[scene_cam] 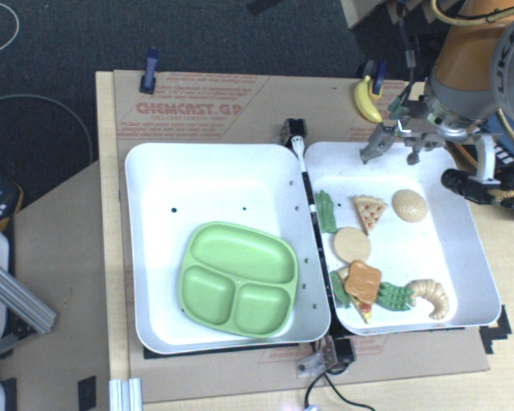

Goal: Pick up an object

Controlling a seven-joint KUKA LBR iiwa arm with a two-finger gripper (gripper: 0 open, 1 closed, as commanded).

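Over the far edge of the right-hand shallow white bin (475, 255), the two-finger gripper (397, 148) hung with its grey fingers spread apart and nothing between them. It sat above bare white floor near the bin's back wall, well short of any of the items. The grey arm with its orange band (473, 50) reached in from the right.

All the candidates for picking lay further down that bin. A round beige bun-like piece (409, 205) was nearest the gripper, with a triangular pizza-slice toy (369, 211) just beside it to the left. Below them sat a flat round pale cracker-like disc (352, 245), and along the bin's left wall a long green bean-like piece (325, 211). Near the front edge lay a brown and orange sandwich-like toy (361, 283), a knobbly green piece (393, 296) touching it, and a curved tan croissant-shaped toy (432, 296).

The left-hand white bin (154, 229) held a light green divided plastic plate (238, 277). A yellow banana toy (367, 100) rested outside the bins on the cardboard sheet (197, 105), beyond the right bin.

By my judgement the pick had barely begun: nothing was grasped or lifted. Left to do were choosing a target, descending onto it, closing the fingers and raising it.
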